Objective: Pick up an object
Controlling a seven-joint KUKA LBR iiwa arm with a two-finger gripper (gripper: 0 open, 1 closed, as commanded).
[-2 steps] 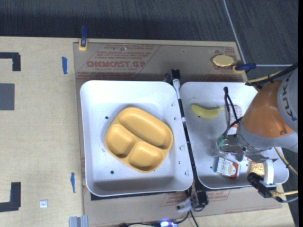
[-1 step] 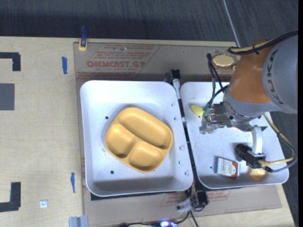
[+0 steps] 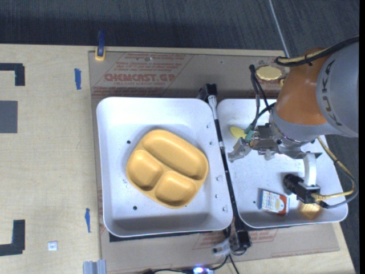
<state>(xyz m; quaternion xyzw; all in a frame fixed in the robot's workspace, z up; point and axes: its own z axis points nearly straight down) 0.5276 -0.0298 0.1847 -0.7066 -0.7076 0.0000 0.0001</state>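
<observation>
Down in the right white bin [image 3: 336, 213], a small blue, white and red packet [image 3: 272, 201] is lying near the front edge, with a yellow piece [image 3: 236, 132] lying toward the back left corner. Between them the gripper [image 3: 238, 151] is hovering at the left edge; whether it is open or closed cannot be told. A moulded yellow three-compartment tray [image 3: 166, 167] is sitting mid-floor in the left white bin [image 3: 111, 153].

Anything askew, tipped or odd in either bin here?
The yellow compartment tray in the left bin lies upside down, domed undersides up, turned at an angle to the walls. In the right bin, the small carton lies flat, slightly skewed.
</observation>
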